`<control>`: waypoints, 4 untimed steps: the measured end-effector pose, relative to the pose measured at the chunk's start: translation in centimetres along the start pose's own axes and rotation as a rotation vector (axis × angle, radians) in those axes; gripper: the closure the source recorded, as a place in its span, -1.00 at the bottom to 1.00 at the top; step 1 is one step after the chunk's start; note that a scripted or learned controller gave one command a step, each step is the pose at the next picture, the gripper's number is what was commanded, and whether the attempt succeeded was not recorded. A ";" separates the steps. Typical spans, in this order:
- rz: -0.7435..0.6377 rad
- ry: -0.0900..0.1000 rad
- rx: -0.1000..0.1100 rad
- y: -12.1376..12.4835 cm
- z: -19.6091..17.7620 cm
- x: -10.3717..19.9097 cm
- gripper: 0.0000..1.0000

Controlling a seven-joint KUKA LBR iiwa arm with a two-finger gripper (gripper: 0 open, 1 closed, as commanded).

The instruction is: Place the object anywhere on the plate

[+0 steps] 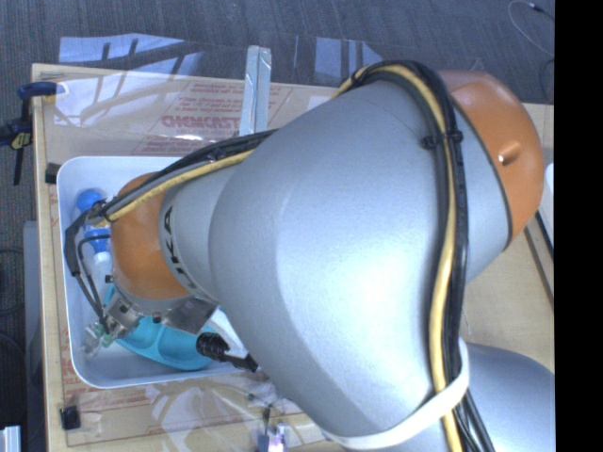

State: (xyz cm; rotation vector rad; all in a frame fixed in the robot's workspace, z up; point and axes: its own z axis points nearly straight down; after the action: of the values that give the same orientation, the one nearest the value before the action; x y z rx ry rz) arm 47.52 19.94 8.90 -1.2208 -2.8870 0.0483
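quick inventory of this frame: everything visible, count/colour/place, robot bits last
bin: one, white, left of the bench, mostly covered by the arm
plate: one, light blue, near end of the bin, partly under the wrist
blue object: one, far left corner of the bin, kind unclear
clamp: one, blue handle, far left bench edge
bench: one, tan wood, under everything
arm: one, grey with orange bands, reaching in from the right, cables along it
claw: one, low in the bin at the plate's left edge, blurred

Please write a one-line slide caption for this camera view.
Grey KUKA arm reaches low into the left white bin, its wrist above a light-blue plate.
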 end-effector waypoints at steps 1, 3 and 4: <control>0.429 0.014 -0.020 -0.4 -0.1 -0.4 -1.00; 1.103 0.014 -0.016 0.9 0.0 0.8 -1.00; 1.348 0.026 -0.016 0.5 -8.4 -0.1 -1.00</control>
State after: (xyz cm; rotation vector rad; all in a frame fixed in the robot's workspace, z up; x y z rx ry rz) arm 48.06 20.44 17.25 -2.7600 -1.4958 0.0078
